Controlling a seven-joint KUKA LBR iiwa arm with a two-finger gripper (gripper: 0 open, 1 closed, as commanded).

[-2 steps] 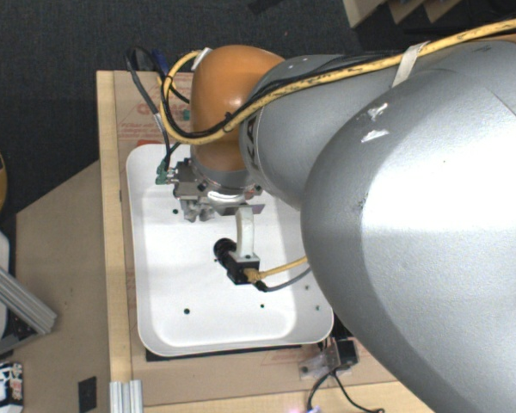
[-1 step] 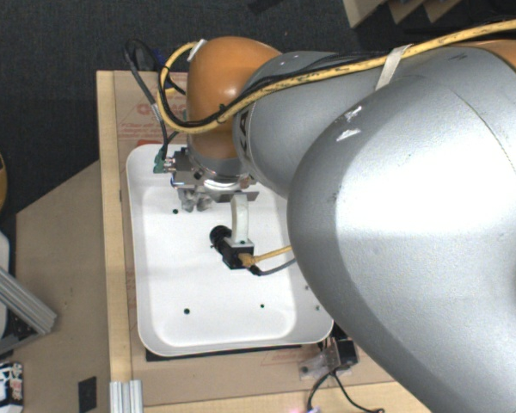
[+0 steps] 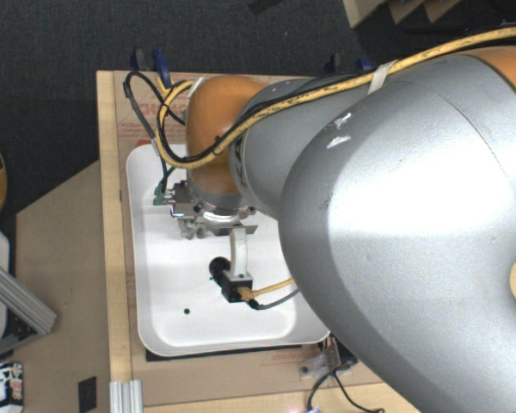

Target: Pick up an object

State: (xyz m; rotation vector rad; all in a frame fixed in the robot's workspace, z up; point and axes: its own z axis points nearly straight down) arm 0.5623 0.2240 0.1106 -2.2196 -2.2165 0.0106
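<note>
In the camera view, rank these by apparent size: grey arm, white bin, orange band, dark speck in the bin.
1. grey arm, though nearness to the camera inflates it
2. white bin, partly hidden by the arm
3. orange band
4. dark speck

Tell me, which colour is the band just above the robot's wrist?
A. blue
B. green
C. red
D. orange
D: the band between the grey arm and the wrist is plainly orange, above the white bin.
</note>
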